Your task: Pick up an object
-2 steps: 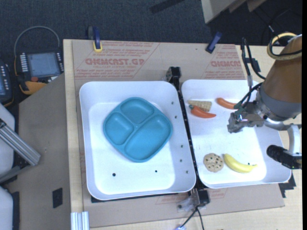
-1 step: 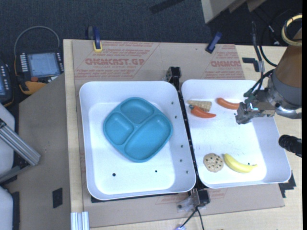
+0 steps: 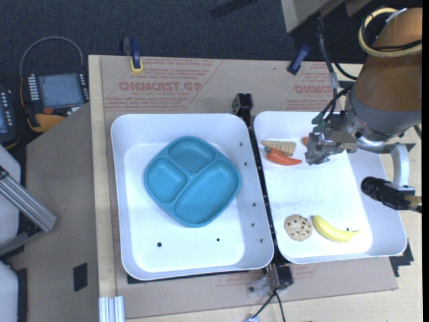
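Camera view, looking down: 2 white bins side by side on a brown board. The left bin [image 3: 127,180] has 1 thing in it – a blue plate [image 3: 192,180] w/ 3 sections, lying flat near the middle. The right bin [image 3: 335,190] has 4 small things: 1 slice of toast [image 3: 279,146] and 1 carrot [image 3: 284,157] near the top left, the carrot just below the toast and touching it; then 1 cookie [image 3: 297,227] and 1 banana [image 3: 333,229] near the bottom, close together but apart.

The arm comes in from the right, grey w/ an orange part up top. It bends down over the top of the right bin. The gripper [image 3: 315,154] points down & a bit left, just beside the carrot's right end. Nothing can be seen between its tips. The tips are too dark and small here – can't tell if they are apart or together.

On the floor at the far left sits 1 small screen box [image 3: 59,89] w/ a looped cable.
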`<state>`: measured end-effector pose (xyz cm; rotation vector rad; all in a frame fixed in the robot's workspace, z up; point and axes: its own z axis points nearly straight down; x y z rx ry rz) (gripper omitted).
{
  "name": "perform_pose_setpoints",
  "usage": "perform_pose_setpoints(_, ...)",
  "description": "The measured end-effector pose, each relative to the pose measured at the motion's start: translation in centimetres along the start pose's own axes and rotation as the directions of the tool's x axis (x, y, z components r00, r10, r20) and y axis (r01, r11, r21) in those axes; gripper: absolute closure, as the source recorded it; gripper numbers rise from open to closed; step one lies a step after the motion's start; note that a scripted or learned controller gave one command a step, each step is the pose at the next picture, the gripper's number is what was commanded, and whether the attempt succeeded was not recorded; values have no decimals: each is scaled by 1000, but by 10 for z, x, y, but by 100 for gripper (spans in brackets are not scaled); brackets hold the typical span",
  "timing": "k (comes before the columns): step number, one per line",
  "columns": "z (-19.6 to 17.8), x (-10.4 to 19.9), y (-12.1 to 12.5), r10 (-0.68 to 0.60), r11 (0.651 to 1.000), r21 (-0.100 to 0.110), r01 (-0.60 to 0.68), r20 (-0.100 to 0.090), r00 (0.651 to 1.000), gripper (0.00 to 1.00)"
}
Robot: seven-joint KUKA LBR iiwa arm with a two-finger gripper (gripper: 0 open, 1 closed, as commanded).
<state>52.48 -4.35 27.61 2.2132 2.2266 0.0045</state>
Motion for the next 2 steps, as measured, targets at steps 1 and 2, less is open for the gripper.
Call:
perform_pose_setpoints(1,22,50,21,0,1000,5,0,-1,1000,100)
perform_pose_setpoints(2,41,104,43,0,1000,2,0,-1,1000,100)
